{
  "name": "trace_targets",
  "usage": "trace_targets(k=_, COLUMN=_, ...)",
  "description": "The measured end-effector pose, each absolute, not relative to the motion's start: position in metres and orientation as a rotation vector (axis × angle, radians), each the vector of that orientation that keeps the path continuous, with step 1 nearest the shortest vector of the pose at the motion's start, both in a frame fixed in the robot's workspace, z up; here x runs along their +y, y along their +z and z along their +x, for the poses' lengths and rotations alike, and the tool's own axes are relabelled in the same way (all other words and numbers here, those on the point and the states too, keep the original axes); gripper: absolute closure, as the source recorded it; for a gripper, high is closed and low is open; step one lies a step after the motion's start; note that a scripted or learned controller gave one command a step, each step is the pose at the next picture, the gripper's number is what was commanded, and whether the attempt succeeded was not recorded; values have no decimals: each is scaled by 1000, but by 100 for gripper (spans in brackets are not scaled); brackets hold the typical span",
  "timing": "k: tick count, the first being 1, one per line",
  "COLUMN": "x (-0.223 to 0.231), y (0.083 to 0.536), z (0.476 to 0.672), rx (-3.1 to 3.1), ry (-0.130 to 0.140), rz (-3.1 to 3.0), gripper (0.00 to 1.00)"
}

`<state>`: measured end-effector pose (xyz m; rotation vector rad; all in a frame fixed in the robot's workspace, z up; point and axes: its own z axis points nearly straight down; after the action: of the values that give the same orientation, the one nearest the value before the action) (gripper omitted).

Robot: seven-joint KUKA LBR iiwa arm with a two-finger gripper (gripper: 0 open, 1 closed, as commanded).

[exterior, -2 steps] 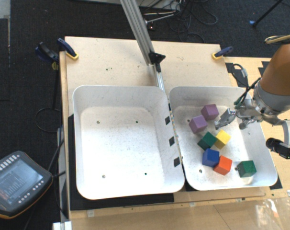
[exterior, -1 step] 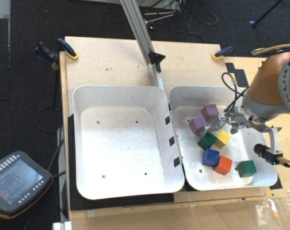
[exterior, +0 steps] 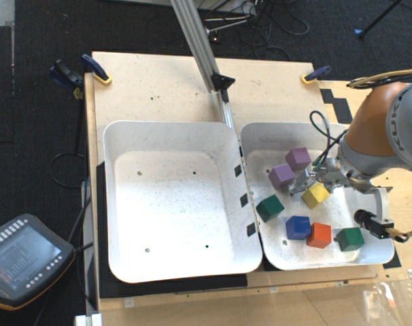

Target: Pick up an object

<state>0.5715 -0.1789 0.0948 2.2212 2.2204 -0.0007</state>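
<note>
Tool (exterior: 308, 184), finger state unclear, sits among purple cubes (exterior: 282, 176), yellow cube (exterior: 316, 194) and green cube (exterior: 269, 207).

You get no readable text, label or number here; pendant (exterior: 22, 262) screen lower left too blurred.

Light was bright and even from overhead, leaving the white bins (exterior: 172, 202) nearly washed out with soft, faint shadows. The dark floor (exterior: 36, 114) stayed dim. Focus was slightly soft and grainy throughout.
</note>
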Motion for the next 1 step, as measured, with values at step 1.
trace_targets(k=1, x=-180, y=107, z=573, rx=2216, ry=4, rz=2217, gripper=100)
